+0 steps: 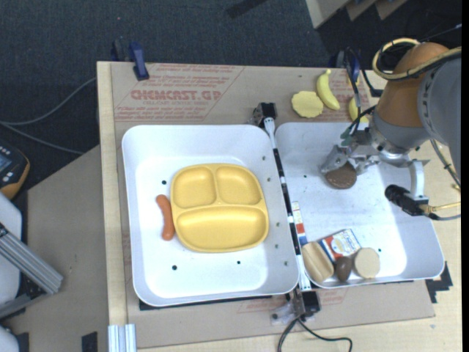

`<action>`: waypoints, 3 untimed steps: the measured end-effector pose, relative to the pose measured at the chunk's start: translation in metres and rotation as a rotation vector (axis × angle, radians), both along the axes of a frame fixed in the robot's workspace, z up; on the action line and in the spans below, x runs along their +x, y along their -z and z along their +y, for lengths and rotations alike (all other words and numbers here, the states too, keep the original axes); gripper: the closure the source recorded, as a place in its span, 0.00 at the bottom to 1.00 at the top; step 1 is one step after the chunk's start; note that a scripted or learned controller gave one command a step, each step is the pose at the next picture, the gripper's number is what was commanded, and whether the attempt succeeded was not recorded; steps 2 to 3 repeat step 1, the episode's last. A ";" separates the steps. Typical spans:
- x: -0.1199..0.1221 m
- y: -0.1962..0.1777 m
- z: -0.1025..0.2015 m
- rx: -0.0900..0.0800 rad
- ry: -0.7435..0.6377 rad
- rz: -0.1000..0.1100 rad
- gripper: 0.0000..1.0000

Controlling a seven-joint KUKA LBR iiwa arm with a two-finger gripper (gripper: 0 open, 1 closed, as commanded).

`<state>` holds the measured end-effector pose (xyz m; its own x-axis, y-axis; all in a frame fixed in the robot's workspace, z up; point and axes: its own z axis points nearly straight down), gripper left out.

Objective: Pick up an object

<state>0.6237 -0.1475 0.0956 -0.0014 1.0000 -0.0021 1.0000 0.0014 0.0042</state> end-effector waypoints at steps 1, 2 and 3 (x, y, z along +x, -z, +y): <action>-0.003 -0.096 0.111 0.006 -0.011 -0.006 1.00; -0.003 -0.096 0.111 0.006 -0.011 -0.006 1.00; -0.003 -0.096 0.111 0.006 -0.011 -0.006 1.00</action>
